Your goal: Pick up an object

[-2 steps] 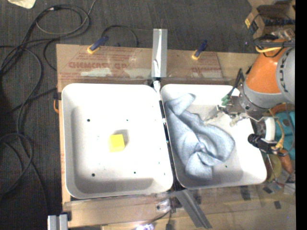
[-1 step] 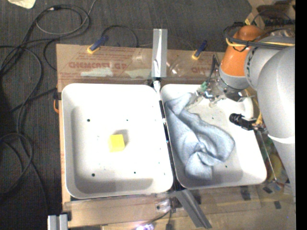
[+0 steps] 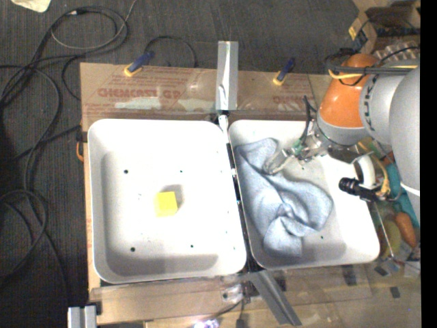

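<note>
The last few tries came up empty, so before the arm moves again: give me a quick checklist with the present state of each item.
1. Pincer over a target: ok, it sits at the upper edge of the blue-grey cloth in the right bin.
2. Cloth between the fingers: cannot tell, the tips blur into the fabric.
3. Cloth fully inside the bin: ok, it lies crumpled within the walls.
4. Pincer away from the divider between the bins: ok, a gap shows.
5. Other object free: ok, the yellow block lies alone in the left bin.
</note>
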